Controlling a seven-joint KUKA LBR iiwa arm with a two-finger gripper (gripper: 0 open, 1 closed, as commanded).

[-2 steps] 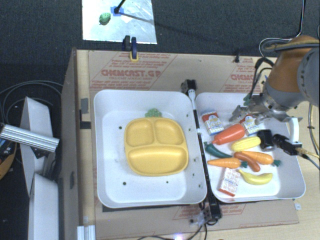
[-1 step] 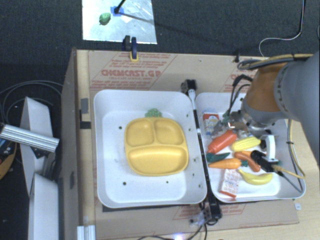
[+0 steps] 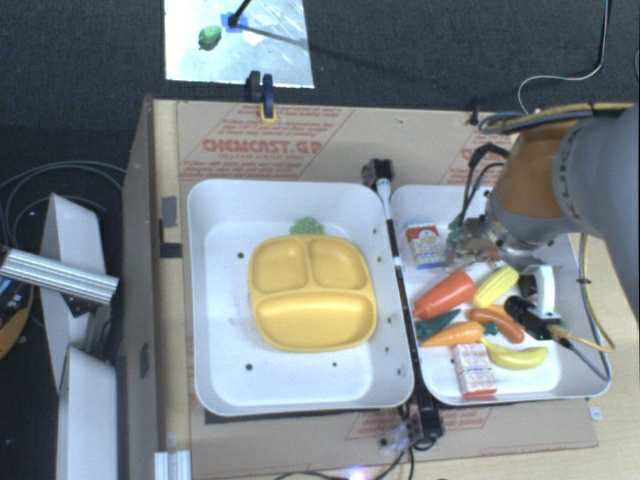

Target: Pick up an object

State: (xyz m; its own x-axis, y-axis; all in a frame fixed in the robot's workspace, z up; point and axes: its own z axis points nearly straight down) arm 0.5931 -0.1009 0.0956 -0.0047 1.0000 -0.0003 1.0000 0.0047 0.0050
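The gripper is down in the right bin, just above the toy carrot and corn cob, likely lining up a pick. Whether it is spread or pressed together, I cannot tell. The yellow divided plate sits alone in the left bin, apart from the crowded toys.

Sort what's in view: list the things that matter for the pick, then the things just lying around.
For the pick: gripper; right bin with carrots, corn, banana, small cartons.

Lying about: left bin, yellow divided plate, green piece behind it, cardboard.
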